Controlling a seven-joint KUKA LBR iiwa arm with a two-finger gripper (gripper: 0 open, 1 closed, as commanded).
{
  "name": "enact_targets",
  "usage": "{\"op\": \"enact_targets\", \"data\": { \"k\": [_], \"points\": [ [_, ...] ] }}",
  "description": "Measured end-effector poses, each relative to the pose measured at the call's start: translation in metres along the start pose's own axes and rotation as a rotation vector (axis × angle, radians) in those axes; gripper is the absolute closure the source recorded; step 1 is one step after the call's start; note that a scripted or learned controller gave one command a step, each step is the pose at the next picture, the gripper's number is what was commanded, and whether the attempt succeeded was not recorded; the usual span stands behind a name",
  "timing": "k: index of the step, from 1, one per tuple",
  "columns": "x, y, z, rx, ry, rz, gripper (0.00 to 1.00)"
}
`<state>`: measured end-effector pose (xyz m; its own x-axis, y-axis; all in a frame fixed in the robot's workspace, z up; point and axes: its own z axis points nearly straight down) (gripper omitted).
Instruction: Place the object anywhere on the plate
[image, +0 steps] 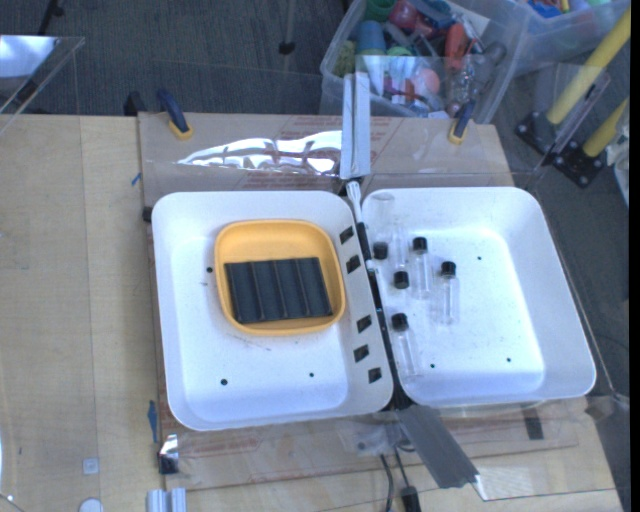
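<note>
A yellow plate (276, 236) with rounded corners sits in the left white bin (200, 350), toward its back. A dark grey ribbed rectangular object (278, 290) lies flat on the plate, covering most of its front half. In the right white bin (510, 310), several clear vials with black caps (447, 270) lie scattered near the left wall.
A ridge with black marks (362, 300) divides the two bins. A metal upright (355, 120) stands behind that ridge. Clamps (176, 117) hold the bench's back edge. A clear box of colourful items (430, 50) sits beyond the bench.
</note>
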<state>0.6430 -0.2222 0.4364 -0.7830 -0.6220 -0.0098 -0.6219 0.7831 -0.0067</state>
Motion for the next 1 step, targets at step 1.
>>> {"op": "enact_targets", "data": {
  "k": [1],
  "points": [
    [0.017,0.014,-0.0007,-0.007,0.004,-0.274,1.0]
  ]
}}
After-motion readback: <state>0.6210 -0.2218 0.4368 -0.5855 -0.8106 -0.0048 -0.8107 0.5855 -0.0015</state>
